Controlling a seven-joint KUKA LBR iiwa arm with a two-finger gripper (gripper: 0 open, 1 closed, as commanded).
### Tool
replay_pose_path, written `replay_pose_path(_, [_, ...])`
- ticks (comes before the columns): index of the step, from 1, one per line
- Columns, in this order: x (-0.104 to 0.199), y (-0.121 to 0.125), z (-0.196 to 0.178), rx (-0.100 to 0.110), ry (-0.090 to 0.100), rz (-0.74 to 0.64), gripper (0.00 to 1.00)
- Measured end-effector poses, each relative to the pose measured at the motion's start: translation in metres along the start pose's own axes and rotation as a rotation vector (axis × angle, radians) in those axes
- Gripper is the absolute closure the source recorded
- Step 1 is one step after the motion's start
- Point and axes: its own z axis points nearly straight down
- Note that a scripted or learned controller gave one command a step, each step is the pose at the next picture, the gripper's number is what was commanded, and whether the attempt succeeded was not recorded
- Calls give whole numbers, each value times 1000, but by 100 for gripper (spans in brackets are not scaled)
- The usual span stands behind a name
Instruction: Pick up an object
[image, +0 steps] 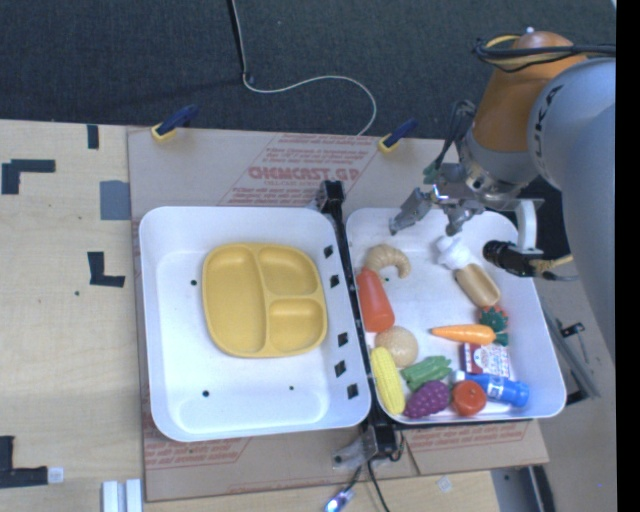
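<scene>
The toy foods lie crowded in the right bin (540, 330), likely heaped there as pick candidates, while the yellow plate (265, 299) sits alone in the left bin (165, 330). The arm slants in from the upper right, its end effector (432, 212) spread open and holding nothing, poised above the bin's upper end near the croissant (388, 259) and hot dog (476, 284).

toys: right bin (540, 330) | croissant (388, 259), red pepper (375, 300), corn (387, 380), carrot (463, 333), grapes (427, 400) | lying loose

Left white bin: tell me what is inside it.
A yellow three-compartment plastic plate lies flat inside the left white bin. The bin floor under the plate is covered.
</scene>
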Motion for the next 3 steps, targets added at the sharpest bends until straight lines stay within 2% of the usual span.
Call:
replay_pose_path(1, [146, -73, 6, 5, 4, -9, 0])
replay_pose_path(2, [190, -120, -198, -16, 5, -7, 0])
replay_pose_path(3, [187, -120, -197, 1, -1, -2, 100])
